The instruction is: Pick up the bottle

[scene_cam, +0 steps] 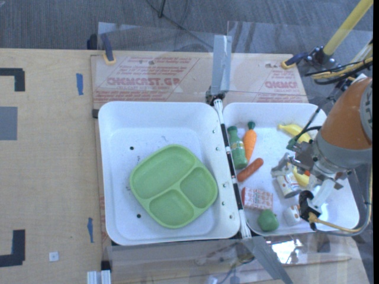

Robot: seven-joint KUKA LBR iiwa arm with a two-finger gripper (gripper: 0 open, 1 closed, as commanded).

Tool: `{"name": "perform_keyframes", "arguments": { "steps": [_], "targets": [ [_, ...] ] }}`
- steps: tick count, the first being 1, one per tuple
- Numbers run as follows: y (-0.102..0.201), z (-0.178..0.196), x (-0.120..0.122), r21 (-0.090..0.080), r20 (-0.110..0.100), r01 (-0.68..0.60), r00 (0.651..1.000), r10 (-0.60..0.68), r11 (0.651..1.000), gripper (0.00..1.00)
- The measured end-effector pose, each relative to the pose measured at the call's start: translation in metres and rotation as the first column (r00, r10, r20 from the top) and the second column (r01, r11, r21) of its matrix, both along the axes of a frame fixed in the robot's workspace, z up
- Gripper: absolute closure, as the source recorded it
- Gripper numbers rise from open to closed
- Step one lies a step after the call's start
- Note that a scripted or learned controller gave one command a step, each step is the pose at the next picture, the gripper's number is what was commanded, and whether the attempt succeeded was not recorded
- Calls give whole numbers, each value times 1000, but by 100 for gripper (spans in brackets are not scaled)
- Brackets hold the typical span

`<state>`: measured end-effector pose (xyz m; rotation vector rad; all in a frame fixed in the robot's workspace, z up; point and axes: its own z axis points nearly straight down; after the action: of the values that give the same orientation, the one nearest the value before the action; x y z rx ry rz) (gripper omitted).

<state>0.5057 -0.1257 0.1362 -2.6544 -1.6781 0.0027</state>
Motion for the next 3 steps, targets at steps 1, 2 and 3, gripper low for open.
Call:
{"name": "perform_keyframes", "arguments": {
  "steps": [1, 2, 3],
  "targets": [
    [-30, -49, 13, 2, 5, 93, 996, -93, 996, 0],
    [-19, -48, 27, -1, 13, 528, 849, -528, 849, 0],
    [21, -47, -7, 4, 15, 582, 813, -582, 813, 0]
  ]
}}
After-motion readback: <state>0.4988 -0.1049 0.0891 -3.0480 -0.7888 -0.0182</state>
